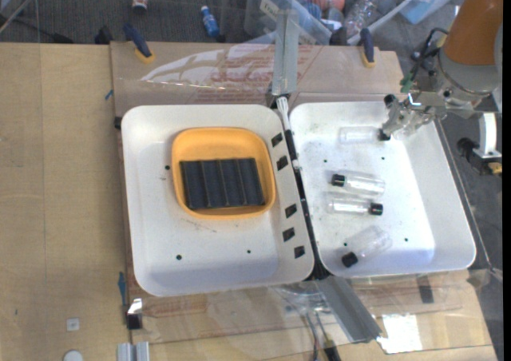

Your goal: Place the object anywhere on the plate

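A wooden bench [56,192] carries two shallow white bins side by side, the left bin [152,255] holding an orange plate [184,148] with a dark ribbed tray [222,184] resting on it, the right bin [431,232] holding a scatter of clear vials. The grey arm [477,24], its orange band cut off at the right edge, reaches in over the far right corner of the right bin. Its gripper [393,126] hangs low there, just beside a clear vial [353,135] lying near the bin's far wall; whether the jaws are spread or closed cannot be told at this size, and nothing can be seen between them.

Three more black-capped vials lie nearer: one [357,183] toward the bin's middle, one [356,208] just near of it, and one [365,244] close to the near wall.

By the look of it, the pick is still in hand and nothing has yet gone to the plate, which sits well apart in the other bin. The next move likely calls for a sure hold on one vial, a lift clear of the divider [289,184] between the bins, and a carry leftward to the plate.

The vials are transparent against white and hard to outline. Beyond the bench's far edge, a clear tub [343,0] of coloured toys is partly cropped.
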